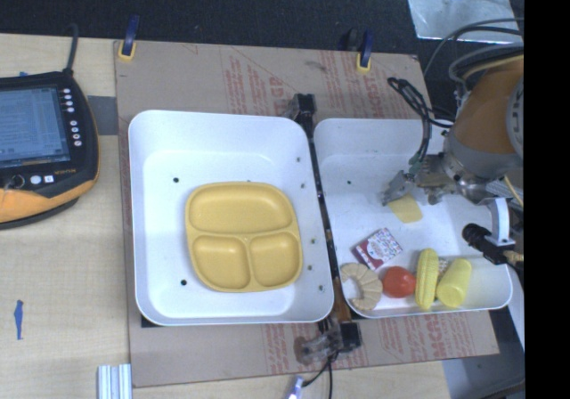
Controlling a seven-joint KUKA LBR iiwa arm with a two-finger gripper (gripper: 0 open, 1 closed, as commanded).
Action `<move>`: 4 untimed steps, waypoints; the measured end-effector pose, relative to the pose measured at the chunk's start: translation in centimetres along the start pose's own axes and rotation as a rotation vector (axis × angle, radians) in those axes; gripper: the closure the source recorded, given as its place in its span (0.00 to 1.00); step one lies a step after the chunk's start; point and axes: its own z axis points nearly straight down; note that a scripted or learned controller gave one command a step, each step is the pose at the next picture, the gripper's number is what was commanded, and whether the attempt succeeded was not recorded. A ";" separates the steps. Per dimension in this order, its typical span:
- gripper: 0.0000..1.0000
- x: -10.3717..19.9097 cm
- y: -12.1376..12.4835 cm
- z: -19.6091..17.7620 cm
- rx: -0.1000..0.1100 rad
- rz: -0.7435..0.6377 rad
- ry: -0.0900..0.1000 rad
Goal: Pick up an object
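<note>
My gripper [415,193] hangs over the middle of the right bin [356,148], its two grey fingers spread apart, so it is open. A small pale yellow block [407,209] lies on the bin floor just in front of the fingertips, roughly between them, not clasped. Along the near side of that bin lie a red-and-white packet [378,248], a tan ring-shaped pastry [361,286], a red tomato [398,281], a yellow corn-like piece [427,279] and a yellow cylinder [454,282].
The left bin [151,166] holds a yellow divided plate [243,235]. A teach pendant [36,143] rests on the bench at far left. The arm's orange band [488,108] and cables overhang the right bin's far right side.
</note>
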 end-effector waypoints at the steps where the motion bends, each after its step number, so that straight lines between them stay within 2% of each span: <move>1: 0.00 -0.2 -0.4 1.1 0.002 0.003 0.002; 2: 1.00 -0.3 -0.4 0.0 0.003 0.001 0.002; 3: 0.00 -0.3 -0.4 0.0 0.003 0.001 0.002; 4: 0.00 0.0 0.1 1.0 0.001 0.003 0.002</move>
